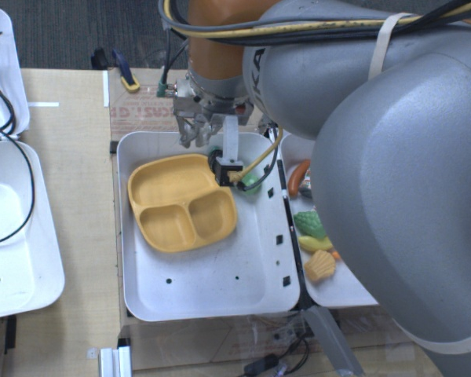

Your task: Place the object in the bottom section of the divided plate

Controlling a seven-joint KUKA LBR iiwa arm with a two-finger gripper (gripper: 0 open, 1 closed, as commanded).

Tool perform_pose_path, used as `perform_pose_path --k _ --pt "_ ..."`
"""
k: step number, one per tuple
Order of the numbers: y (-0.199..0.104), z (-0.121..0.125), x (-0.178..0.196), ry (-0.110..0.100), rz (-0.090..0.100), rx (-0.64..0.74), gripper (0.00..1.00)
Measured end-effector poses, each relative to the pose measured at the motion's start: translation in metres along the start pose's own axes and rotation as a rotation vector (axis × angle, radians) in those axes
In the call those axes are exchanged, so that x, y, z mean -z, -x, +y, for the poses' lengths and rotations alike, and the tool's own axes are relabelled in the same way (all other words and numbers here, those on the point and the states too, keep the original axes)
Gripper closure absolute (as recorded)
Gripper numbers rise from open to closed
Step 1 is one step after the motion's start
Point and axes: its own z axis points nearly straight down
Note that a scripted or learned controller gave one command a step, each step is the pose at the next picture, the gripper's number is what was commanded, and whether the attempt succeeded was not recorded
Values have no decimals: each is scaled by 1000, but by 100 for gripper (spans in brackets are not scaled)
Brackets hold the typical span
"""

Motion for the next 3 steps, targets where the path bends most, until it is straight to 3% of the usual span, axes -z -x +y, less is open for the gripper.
perform_pose_path --k 1,2,3 --pt "0 0 0 0 0 0 0" --pt "29 -34 102 3 -1 246 0" --pt "31 -34 109 1 -3 245 100"
